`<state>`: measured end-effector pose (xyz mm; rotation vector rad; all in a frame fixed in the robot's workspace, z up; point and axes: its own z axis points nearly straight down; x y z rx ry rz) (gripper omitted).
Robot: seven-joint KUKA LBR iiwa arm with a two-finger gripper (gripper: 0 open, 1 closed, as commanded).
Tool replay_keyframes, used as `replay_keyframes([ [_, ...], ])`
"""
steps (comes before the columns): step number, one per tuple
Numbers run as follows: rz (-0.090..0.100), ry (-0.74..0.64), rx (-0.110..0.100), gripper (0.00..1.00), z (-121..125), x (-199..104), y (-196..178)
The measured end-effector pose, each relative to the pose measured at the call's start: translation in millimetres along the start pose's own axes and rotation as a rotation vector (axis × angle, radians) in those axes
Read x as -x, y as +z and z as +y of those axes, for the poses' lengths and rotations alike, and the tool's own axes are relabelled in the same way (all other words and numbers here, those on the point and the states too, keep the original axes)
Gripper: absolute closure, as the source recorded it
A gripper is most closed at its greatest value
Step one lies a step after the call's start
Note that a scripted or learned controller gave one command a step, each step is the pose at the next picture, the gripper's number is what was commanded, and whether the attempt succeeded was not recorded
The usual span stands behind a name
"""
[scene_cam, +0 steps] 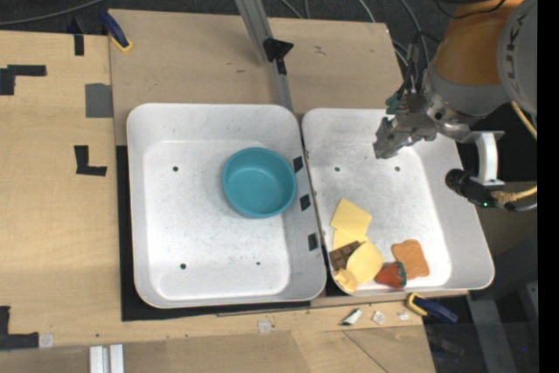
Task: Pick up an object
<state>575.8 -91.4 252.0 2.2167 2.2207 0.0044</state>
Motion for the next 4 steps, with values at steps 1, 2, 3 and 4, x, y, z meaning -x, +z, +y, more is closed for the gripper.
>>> replay_keyframes([
  [1, 0.001, -0.003, -0.007, 1.00, -6.4, -46.0, 11.9],
  [2, 0.001, -0.003, -0.009, 1.00, -20.9, -89.2, 22.4],
  [3, 0.001, -0.004, -0.009, 1.00, -42.0, -134.1, 25.3],
  [4, 0.001, -0.004, -0.008, 1.00, -51.7, -177.3, 28.2],
])
